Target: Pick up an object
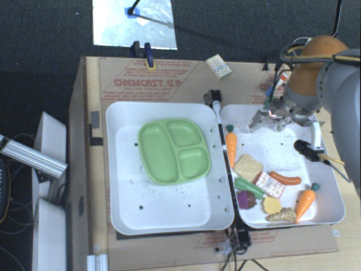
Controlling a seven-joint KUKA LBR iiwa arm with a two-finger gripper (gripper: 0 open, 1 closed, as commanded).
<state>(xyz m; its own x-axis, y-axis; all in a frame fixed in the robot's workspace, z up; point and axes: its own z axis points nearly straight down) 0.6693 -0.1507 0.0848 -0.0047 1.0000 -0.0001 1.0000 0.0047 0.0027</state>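
1. The shallow white left bin (127,208) holds a pale green plastic divided plate (174,151), lying flat near its middle.
2. Just right of the divider, in the shallow white right bin (333,205), an orange toy carrot with a green top (230,145) lies along the bin's left wall.
3. Nearer, a tan bread slice (248,167), a green stick-shaped piece (249,186), a purple piece (246,199) and a red-and-white packet (269,185) crowd together.
4. Right of these lie a red sausage (285,179), a second small orange carrot (305,201), and yellow-tan pieces (280,213) at the near edge.
5. My gripper (269,119) hangs over the right bin's far part, apart from the food; I cannot tell how my fingers stand, and I see nothing held.
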